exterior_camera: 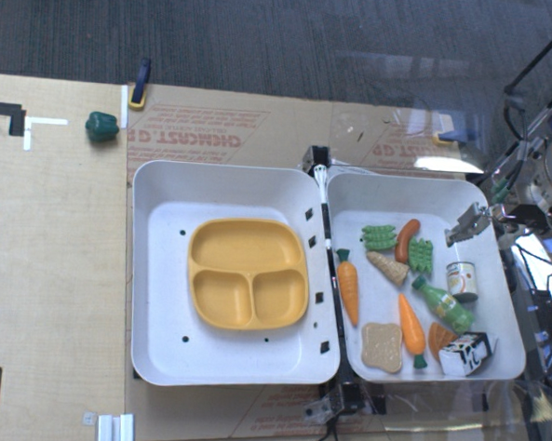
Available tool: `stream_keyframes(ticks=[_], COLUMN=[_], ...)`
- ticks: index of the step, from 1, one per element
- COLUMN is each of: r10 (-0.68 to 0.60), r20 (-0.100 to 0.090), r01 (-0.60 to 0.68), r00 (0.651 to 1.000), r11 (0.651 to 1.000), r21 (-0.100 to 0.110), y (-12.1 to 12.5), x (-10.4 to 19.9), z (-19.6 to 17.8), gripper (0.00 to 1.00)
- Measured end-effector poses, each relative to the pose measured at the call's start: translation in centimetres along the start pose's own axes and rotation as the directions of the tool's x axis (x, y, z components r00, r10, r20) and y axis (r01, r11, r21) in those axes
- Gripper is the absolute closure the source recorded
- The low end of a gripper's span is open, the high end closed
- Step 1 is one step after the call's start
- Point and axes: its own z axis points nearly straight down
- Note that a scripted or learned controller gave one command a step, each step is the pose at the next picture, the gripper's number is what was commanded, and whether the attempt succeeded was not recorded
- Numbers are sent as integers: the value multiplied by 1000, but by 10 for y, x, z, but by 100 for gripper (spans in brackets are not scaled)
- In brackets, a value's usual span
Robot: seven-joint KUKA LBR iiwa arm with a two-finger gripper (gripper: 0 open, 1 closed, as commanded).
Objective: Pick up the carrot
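Gripper (464, 225) above right bin (495, 303) — carrot (347, 289) apart

A robotics lab: taped bench (50, 248), white bins (151, 282), toy food.

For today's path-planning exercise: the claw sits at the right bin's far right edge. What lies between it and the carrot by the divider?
Between the claw and the carrot lie the sausage, the green lettuce pieces and the cone. The objects lie low, so a path from above looks clear.
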Motion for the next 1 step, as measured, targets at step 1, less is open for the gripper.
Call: stream_keyframes(ticks=[1], r10=[95], r20=[-2], r01=[-95], r00=[995], r11=[995], r21=[1], y=[-49], x=[3], z=[108], gripper=[0])
